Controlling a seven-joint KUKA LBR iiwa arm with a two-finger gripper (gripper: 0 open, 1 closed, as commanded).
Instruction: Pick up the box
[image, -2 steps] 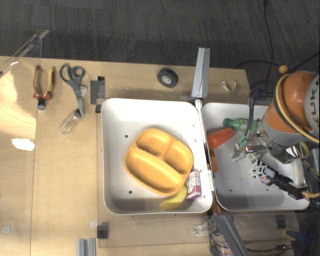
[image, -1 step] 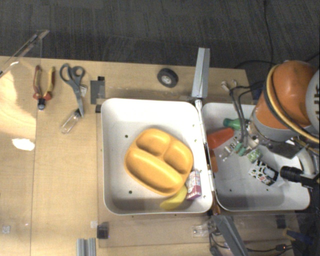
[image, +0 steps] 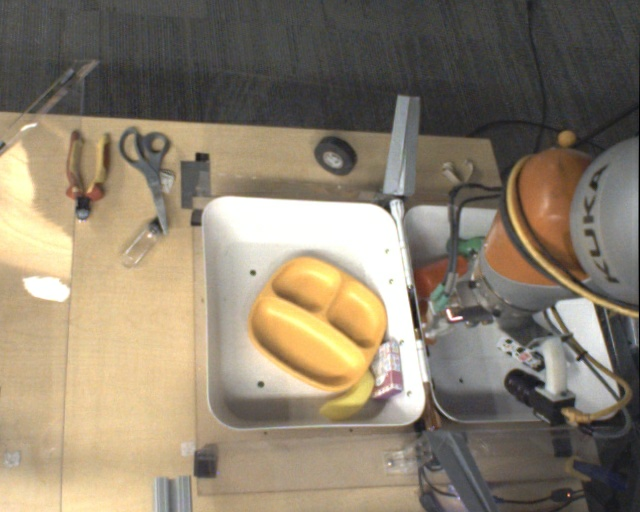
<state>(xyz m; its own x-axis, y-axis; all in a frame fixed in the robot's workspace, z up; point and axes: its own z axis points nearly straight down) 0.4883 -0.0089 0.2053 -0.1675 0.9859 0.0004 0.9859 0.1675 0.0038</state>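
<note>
A small pink and purple box (image: 388, 366) lies in the front right corner of the left bin (image: 230, 300), against its right wall. It leans on a large orange-yellow rounded object (image: 318, 322) that takes up the bin's middle. A yellow banana-shaped piece (image: 346, 402) lies just in front of the box. My gripper (image: 447, 314) hangs over the left side of the right bin (image: 460, 395), mostly hidden under the grey and orange wrist (image: 545, 235). It is on the other side of the dividing wall from the box, about a hand's width away.
A red object (image: 432, 279) and a green piece (image: 466, 246) lie in the right bin under the arm. Scissors (image: 150, 170), red-handled pliers (image: 84, 170) and a tape roll (image: 336, 155) rest on the bench behind the bins. A grey post (image: 403, 145) stands between the bins.
</note>
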